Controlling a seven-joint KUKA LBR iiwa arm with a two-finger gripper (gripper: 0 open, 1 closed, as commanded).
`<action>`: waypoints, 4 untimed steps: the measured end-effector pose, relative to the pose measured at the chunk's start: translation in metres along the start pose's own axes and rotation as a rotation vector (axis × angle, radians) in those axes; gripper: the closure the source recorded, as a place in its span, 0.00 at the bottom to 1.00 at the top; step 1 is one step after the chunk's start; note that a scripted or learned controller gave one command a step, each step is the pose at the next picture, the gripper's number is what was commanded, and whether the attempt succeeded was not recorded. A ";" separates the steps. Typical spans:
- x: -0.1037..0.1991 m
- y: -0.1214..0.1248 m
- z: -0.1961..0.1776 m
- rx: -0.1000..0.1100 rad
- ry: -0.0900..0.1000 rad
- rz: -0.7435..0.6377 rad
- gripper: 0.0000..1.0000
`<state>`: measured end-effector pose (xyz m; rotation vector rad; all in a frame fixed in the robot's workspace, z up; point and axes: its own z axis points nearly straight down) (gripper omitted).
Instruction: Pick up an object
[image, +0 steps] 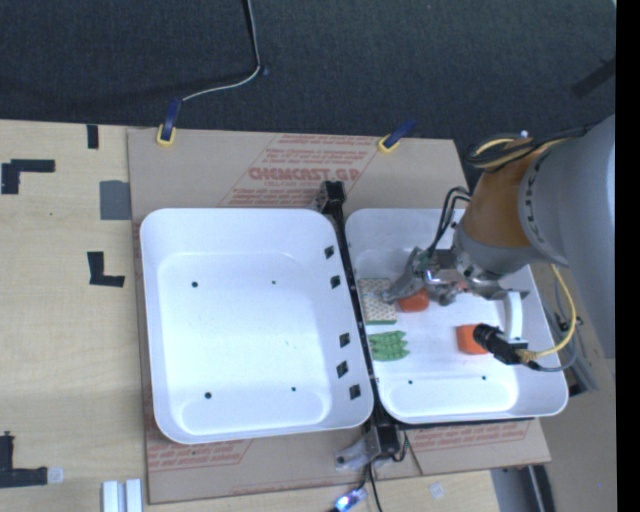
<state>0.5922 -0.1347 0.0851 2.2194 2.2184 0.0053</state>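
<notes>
Cardboard-covered surface (300, 170) carrying both bins. Gripper (418, 285) hovering over orange piece (414, 299) in right bin (450, 400); finger opening, can't tell. Risk: nudging piece toward green object (388, 346), closing on nothing.

Smooth, faintly glossy white plastic for the left bin (170, 250) and right bin (450, 400), matt brown printed cardboard sheet (290, 170) beneath, pale wood-grain bench (60, 350), dark matt cloth backdrop (120, 50) behind.

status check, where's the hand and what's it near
Hand low in right white bin, at small orange object. Second orange block and green ridged piece nearby.
</notes>
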 end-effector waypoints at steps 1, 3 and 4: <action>-0.001 0.000 -0.012 0.000 -0.002 -0.002 1.00; 0.114 -0.009 -0.105 -0.006 0.003 -0.011 1.00; 0.192 -0.018 -0.099 0.007 0.004 -0.010 1.00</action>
